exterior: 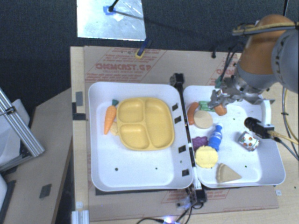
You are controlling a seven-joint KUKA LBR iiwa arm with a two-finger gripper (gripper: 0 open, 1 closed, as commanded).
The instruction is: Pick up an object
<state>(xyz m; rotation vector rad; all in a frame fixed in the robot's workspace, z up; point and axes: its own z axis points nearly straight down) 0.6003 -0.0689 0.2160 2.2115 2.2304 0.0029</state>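
My gripper (217, 101) hangs over the back left part of the right bin (273, 169). An orange piece (221, 110) lies right under its tip, and I cannot tell whether they touch. A green item (204, 105) sits just left of the gripper. Close by lie a red-orange sausage (191, 112) and a round beige biscuit (203, 120). Further forward are a blue bottle (215, 137), purple grapes (200, 142), a yellow disc (206, 157) and a tan wedge (227, 173). A small multicoloured ball (248, 141) rests at the right.
The left bin (100, 171) holds a yellow divided plate (142, 123) and a carrot (109, 119) at its left side. A black divider (185, 129) separates the bins. A silver sheet (111, 12) lies beyond the bench.
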